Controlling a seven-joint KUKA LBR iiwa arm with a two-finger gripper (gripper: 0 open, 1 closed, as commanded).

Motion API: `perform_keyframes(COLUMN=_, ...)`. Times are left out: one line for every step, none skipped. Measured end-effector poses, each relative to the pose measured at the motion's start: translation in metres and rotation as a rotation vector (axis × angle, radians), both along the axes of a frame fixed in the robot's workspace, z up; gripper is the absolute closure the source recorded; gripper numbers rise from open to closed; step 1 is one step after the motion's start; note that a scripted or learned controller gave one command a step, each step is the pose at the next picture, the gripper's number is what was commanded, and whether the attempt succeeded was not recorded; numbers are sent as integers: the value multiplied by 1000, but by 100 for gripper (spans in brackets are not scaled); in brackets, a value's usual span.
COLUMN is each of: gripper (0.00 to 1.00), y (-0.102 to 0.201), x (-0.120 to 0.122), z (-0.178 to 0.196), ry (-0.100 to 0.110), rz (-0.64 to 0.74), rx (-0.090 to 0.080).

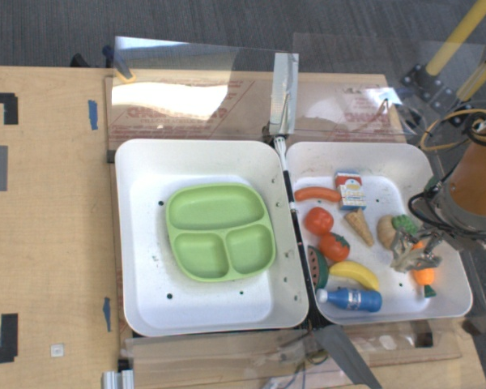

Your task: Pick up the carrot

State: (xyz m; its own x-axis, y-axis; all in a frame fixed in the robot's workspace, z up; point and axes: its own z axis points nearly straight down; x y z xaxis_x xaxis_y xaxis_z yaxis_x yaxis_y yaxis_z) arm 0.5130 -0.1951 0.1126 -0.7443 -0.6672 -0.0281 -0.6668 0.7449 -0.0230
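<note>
The carrot [424, 277] is a short orange piece with a small green tip, lying near the front right corner of the right bin [458, 302]. My gripper [413, 254] hangs low over the bin, just above and slightly left of the carrot, close to it or touching it. Cables and the wrist hide the exact contact. The grey arm with its orange band [479, 181] comes in from the right edge.
A green leafy toy [403, 224] and a tan potato [386, 231] sit beside the gripper. A cone [358, 225], tomato [318, 220], banana [355, 275], blue bottle [352, 300], sausage [316, 193] and small box [351, 190] fill the bin's left part. The left bin [138, 217] holds a green divided plate [219, 232].
</note>
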Motion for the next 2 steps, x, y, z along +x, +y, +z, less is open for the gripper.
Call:
perform_keyframes(gripper=0, y=0, x=0, z=0, ry=1, rz=0, rx=0)
perform_keyframes(gripper=0, y=-5, x=-22, z=-22, ry=25, rz=-128, rx=2)
